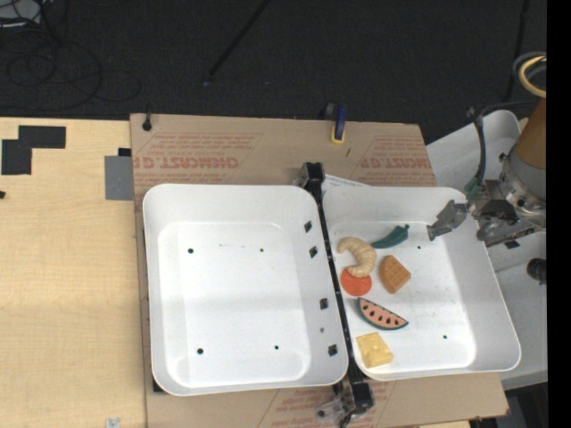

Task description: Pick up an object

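We see two white bins side by side, and in the right bin [482, 346] lie a cream croissant [361, 253], a red disc [356, 283], a tan cracker [394, 274], a watermelon slice [383, 314], a yellow cheese wedge [375, 349] and a teal piece [391, 235]. The gripper [468, 218] sits over that bin's upper right part, well apart from these toys. Its jaws stand spread with nothing between them.

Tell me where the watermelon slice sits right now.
The watermelon slice lies in the right bin, near its left wall, just below the red disc and above the yellow cheese wedge.
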You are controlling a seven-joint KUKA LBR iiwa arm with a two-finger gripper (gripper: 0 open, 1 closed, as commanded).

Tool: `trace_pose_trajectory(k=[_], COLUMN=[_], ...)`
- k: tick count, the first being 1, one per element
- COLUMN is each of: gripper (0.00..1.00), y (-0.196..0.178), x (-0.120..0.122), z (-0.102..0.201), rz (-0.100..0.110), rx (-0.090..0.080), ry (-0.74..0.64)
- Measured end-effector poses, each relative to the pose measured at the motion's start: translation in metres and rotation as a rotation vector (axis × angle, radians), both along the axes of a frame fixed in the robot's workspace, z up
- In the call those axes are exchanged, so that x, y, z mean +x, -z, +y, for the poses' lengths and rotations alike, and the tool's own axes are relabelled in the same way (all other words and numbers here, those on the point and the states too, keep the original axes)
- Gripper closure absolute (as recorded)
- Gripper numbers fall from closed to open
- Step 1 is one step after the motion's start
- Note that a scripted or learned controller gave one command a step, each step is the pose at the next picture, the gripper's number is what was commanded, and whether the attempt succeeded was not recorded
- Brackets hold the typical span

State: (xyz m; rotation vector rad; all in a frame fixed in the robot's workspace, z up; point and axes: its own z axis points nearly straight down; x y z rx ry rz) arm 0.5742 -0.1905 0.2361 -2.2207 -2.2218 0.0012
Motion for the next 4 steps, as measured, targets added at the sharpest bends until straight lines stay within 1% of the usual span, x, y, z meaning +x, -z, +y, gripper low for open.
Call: trace_pose_trajectory(k=[1, 2, 3, 4], gripper=[0.0, 0.0, 0.0, 0.0], y=[0.155, -0.092, 0.084, 0.151], x=[-0.034, -0.01, -0.032, -0.032], z=[0.025, 0.044, 0.073, 0.046], rz=[0.003, -0.018, 0.02, 0.001], rx=[0.001, -0.004, 0.006, 0.001], ry=[0.0, -0.003, 0.0, 0.003])
